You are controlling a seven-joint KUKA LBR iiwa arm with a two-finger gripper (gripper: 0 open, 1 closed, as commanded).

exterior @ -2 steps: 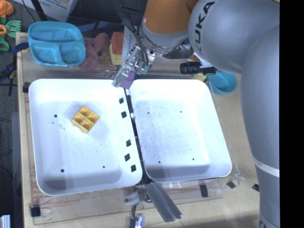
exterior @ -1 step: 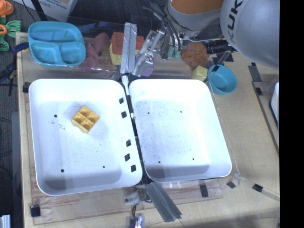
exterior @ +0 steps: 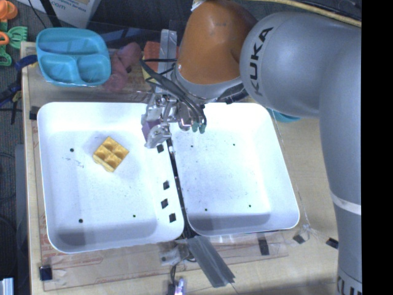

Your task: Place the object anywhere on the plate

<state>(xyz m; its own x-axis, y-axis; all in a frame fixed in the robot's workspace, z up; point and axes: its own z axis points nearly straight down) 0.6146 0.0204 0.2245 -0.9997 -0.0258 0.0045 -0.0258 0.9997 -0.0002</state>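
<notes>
Yellow waffle piece point(exterior: 111, 153) is lying flat in the left bin point(exterior: 61, 226), well apart from the gripper point(exterior: 158, 129). Gripper is hanging over the seam between left bin and right bin point(exterior: 270, 208); its state is too cluttered to tell. Blue divided plate point(exterior: 73, 56) is sitting on the tabletop point(exterior: 307, 177) behind the left bin.

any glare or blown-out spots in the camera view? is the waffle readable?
Camera view: the right bin is washed out toward its top edge; the left bin has glare along its upper rim too. The waffle is sharp, its grid readable. The gripper is dim and cluttered under the arm's shadow.
</notes>
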